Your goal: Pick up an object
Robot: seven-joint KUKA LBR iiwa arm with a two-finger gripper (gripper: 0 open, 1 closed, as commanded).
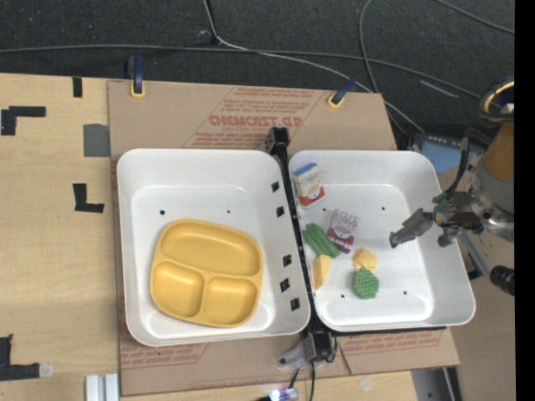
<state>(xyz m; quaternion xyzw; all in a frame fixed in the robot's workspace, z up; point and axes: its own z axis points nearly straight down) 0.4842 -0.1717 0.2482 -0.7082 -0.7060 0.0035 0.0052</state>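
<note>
- Bench with 2 white bins; the right bin [418, 170] serves as landmark for every position below
- Gripper [405, 234]: over the right bin's right half, near its right wall, above bare floor; whether its claw is apart or together cannot be told at this scale, and nothing is seen between the fingers
- Candidate objects, all in the right bin's left half: white carton [308, 180] toward the far wall; purple packet [342, 228] near the middle; green pod [318, 240] by the left wall; yellow piece [364, 260] and green knobbly toy [365, 284] toward the near wall
- Yellow tray [206, 272]: in the bin to the landmark's left
- Step in hand, judged: approach, before any grasp
- Next move calls for travel leftward over 1 object, then descent
</note>
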